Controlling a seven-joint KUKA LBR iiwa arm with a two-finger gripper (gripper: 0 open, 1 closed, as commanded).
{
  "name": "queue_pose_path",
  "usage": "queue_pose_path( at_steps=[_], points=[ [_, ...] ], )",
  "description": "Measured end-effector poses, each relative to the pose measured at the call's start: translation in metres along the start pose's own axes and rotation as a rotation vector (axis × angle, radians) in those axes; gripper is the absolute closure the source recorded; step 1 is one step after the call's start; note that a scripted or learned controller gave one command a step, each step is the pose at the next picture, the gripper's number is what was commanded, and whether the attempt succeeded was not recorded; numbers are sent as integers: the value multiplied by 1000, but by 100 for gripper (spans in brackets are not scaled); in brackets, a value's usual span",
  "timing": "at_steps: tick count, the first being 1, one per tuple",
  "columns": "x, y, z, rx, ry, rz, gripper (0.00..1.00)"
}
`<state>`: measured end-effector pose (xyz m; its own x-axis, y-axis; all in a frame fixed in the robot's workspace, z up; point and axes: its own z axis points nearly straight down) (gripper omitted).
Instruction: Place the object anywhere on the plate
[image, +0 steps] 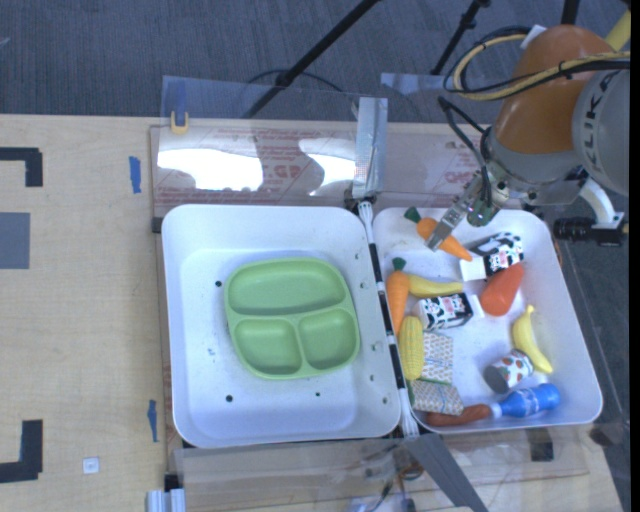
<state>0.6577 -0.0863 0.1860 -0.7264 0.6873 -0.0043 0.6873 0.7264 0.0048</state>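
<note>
Plate (290, 318) – matt green plastic, smooth. Bins (190, 300) – white plastic w/ slight sheen. Bench (80, 330) looks like pale wood, matt. Arm shell (550, 90) glossy orange.

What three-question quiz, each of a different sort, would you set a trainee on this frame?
1. True or false: the green plate has three compartments and lies in the left bin.
2. Which bin holds the toy food? A) left B) right C) both
3. Fill in: the gripper is over the right bin's ____ end, beside a small carrot.

Key
1. True; nothing lies on the plate.
2. B; the banana, corn cob and blue bottle all lie in the right bin.
3. Far, near the back wall. Whether it grips anything cannot be told.
</note>
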Motion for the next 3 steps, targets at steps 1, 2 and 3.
queue_pose_path(
  at_steps=[1, 2, 3],
  points=[
    [0, 0, 0, 0, 0, 0, 0],
    [69, 24, 0, 3, 4, -99, 0],
    [115, 102, -47, -1, 0, -214, 0]
  ],
)
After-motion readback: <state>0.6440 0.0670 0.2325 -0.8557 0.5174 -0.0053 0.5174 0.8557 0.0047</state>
